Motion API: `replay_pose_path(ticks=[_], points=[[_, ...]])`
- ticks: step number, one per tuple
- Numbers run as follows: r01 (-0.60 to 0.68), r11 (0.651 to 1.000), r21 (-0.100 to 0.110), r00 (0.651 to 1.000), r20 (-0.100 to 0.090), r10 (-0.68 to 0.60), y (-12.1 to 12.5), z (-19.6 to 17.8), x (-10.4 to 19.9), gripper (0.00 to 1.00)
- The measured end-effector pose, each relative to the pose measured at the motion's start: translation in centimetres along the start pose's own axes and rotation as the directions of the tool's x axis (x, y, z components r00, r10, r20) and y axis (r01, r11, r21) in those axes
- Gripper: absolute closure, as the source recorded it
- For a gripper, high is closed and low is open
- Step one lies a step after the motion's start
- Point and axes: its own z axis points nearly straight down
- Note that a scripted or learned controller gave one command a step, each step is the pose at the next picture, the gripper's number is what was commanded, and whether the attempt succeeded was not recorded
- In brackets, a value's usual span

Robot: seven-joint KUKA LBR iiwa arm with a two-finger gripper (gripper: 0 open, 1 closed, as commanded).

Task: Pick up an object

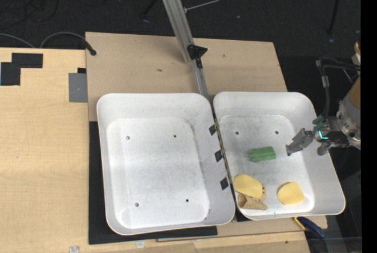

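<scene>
A: Which piece looks easiest?

B: The green block [261, 154], lying flat in the right bin [294, 103], above the two yellow lumps [248, 185]. It looks light, stiff and a bit slick; pinch it across the short sides.

A: And the hand [311, 144]?

B: Just right of the block, at the bin's right rim, fingers spread wide, holding nothing.

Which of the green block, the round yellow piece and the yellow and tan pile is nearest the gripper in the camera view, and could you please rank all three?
From the gripper:
1. Green block, mid-bin, to its left.
2. Round yellow piece, near the front rim.
3. Yellow and tan pile, front left corner by the divider.
</scene>
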Motion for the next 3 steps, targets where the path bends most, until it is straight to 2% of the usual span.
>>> replay_pose_path(ticks=[2, 3], points=[[0.001, 1.000, 0.005, 1.000, -0.002, -0.001, -0.2, 9.3, 0.9, 0.00], [0.001, 1.000, 0.007, 1.000, -0.002, -0.001, -0.2, 15.7, 0.9, 0.00]])
